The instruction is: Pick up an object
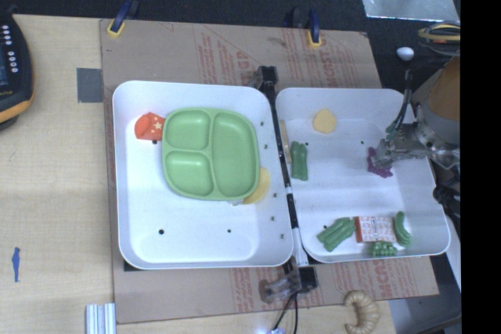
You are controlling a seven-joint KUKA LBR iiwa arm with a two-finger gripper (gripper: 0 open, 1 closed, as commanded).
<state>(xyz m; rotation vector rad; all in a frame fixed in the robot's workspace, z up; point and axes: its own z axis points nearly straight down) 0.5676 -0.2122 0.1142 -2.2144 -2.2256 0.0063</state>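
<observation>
Camera view: gripper (389,151) over purple toy (380,165) near right bin (352,102) far wall; pincer state indeterminate. Toy likely light, soft; grasp mid-body.

Not much legible here tbh. The cardboard sheet (196,51) under the bins has faint reddish printed lettering repeated across it, too blurry to read. The small red-and-white packet (374,228) in the right bin (344,102) has print, also unreadable.
</observation>
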